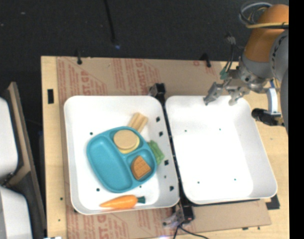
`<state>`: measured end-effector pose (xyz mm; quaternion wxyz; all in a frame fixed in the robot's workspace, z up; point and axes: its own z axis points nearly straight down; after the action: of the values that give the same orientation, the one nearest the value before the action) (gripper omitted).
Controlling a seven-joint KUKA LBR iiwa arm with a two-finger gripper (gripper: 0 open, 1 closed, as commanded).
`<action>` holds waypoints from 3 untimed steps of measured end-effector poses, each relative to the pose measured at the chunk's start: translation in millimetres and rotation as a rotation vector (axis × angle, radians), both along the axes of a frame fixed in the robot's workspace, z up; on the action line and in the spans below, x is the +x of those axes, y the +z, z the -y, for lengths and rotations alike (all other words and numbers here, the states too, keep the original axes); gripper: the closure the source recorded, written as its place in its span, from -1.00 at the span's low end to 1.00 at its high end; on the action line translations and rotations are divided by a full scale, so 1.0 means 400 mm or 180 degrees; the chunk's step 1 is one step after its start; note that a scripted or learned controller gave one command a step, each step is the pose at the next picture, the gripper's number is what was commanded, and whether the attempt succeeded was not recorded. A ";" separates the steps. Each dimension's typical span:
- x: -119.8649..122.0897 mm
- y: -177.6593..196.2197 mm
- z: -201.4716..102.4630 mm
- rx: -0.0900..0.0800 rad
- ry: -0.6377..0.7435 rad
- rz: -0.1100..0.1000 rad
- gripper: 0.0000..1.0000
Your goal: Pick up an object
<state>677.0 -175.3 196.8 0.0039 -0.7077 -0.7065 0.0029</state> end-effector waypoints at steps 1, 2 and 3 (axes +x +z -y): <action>0.006 0.017 -0.001 -0.0005 0.0004 0.0034 -1.00; -0.006 -0.137 0.006 -0.0004 0.0003 0.0019 -1.00; -0.008 -0.245 0.007 -0.0005 0.0005 0.0024 -1.00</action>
<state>674.0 -178.2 98.8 0.0007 -0.7072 -0.7070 0.0008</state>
